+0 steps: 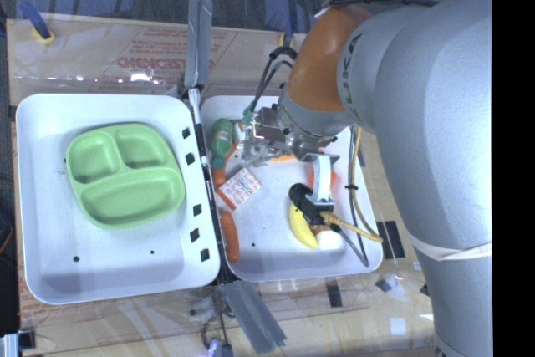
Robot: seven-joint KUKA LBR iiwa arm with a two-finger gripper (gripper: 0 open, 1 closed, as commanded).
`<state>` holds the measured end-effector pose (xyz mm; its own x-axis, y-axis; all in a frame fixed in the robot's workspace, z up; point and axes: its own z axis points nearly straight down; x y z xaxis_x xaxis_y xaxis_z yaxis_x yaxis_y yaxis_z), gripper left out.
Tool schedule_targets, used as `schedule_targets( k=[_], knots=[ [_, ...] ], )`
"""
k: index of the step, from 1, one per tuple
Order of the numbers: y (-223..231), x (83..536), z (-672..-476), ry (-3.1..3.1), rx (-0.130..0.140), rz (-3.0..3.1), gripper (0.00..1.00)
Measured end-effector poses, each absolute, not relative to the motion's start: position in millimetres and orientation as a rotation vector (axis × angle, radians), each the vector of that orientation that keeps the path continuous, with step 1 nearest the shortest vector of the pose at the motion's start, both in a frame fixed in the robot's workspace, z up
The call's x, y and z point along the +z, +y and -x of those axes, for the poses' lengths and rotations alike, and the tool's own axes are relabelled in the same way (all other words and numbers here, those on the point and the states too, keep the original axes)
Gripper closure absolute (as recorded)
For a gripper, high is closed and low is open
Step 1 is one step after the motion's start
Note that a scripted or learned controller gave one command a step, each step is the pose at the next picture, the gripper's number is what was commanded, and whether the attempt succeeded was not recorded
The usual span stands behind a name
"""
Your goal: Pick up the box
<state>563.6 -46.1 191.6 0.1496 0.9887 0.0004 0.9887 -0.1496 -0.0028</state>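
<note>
The box (240, 188) is small and flat with a red and white print. It lies tilted on the floor of the right bin (276, 259), near that bin's left wall. My gripper (252, 145) hangs over the bin's back left part, just behind the box and beside a green bottle (221, 138). Metal parts and cables crowd the gripper's tip. Nothing appears lifted off the bin floor.
An orange carrot-like piece (231, 236) lies at the right bin's front left. A yellow banana (303, 230) and an orange and white item (323, 176) lie under the wrist. The left bin (50, 263) holds a green divided plate (125, 174).
</note>
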Motion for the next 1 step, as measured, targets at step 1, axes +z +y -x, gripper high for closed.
schedule_targets(
  k=[1],
  knots=[
    [-45.1,200.9,-563.9,-2.054,0.005,2.371,1.0]
  ],
)
